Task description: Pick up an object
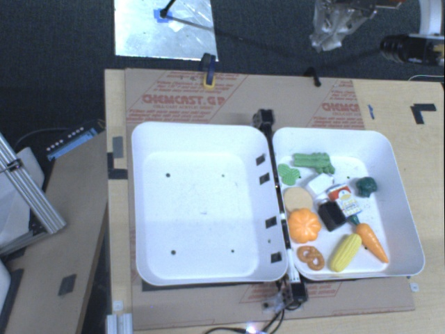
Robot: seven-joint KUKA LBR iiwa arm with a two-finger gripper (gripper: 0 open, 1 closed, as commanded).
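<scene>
Camera view, catalogue of contents. Desk (pixel 174 92): pale wood top with a printed cardboard sheet, carrying two shallow white bins side by side.

Left white plastic bin (pixel 149 186): bare floor.

Right white plastic bin (pixel 400 186), holding all the small items:
- green bumpy toy vegetable (pixel 313 162), lying across the far part of the floor;
- small flat green leaf-shaped piece (pixel 288 175), near the left wall;
- white block (pixel 320 184), just beside the leaf piece;
- dark green broccoli-like lump (pixel 365 184), toward the right wall;
- tan round disc (pixel 298 199), just behind the pumpkin;
- small white carton with red top and printed label (pixel 345 199), mid-floor;
- black rectangular block (pixel 332 215), touching the carton's near side;
- orange toy pumpkin (pixel 304 225), near the left wall;
- orange toy carrot (pixel 370 241), tilted, beside the corn;
- yellow toy corn cob (pixel 345 252), near the front wall;
- brown pretzel-shaped piece (pixel 310 257), at the front left corner.

Pincer (pixel 332 30): translucent, pale, hanging at the top of the frame beyond the desk's far edge, above dark floor and well apart from every item. Whether it is apart or together cannot be told; nothing is seen in it.
</scene>
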